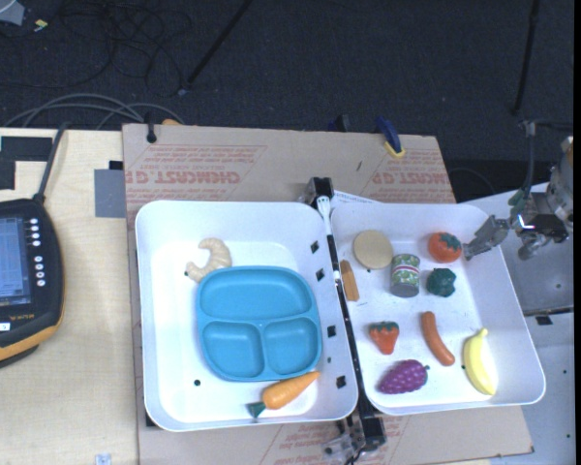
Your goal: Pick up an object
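The right bin (518, 356) holds several toy foods: a tan disc (373, 249), a small can (404, 274), a tomato (444, 247), a green broccoli piece (442, 282), a strawberry (384, 336), a sausage (437, 338), a banana (479, 361), purple grapes (403, 377) and a small bread stick (349, 281). My gripper (504, 242) hangs at the bin's upper right rim, just right of the tomato. It is open, with one finger (482, 236) slanting toward the tomato and nothing between the fingers.
The left bin (160, 260) carries a blue divided plate (259, 320), a pale croissant (210, 256) and a carrot (289, 391). A teach pendant (15, 269) lies on the bench at the far left. A black divider (331, 289) joins the bins.
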